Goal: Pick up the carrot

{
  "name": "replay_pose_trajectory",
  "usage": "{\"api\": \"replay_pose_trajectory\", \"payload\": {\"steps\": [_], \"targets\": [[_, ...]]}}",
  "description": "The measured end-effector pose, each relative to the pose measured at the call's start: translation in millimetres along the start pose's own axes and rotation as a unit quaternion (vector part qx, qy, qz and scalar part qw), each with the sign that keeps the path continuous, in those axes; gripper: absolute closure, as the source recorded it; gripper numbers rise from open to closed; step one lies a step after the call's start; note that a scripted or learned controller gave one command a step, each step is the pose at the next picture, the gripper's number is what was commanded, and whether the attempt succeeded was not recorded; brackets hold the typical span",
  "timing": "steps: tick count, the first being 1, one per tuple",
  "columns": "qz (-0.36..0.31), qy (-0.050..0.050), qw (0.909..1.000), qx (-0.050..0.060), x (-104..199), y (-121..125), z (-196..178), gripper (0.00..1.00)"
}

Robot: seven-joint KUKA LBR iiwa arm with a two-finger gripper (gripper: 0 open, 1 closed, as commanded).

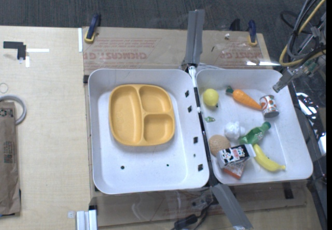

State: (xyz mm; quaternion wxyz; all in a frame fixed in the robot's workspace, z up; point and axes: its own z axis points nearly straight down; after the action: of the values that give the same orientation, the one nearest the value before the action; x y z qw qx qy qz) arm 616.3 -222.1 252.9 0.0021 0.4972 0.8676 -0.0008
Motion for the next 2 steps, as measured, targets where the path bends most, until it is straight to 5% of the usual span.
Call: {"api": "replay_pose_trajectory", "payload": {"steps": [1,2], "targets": [[-0.214,0.001,0.9769,-0.001,10.1,-17.4,15.7,0.00],[-0.411,0.000,0.9118,-0.002,16.2,-27.8,-2.2,0.00]]}}
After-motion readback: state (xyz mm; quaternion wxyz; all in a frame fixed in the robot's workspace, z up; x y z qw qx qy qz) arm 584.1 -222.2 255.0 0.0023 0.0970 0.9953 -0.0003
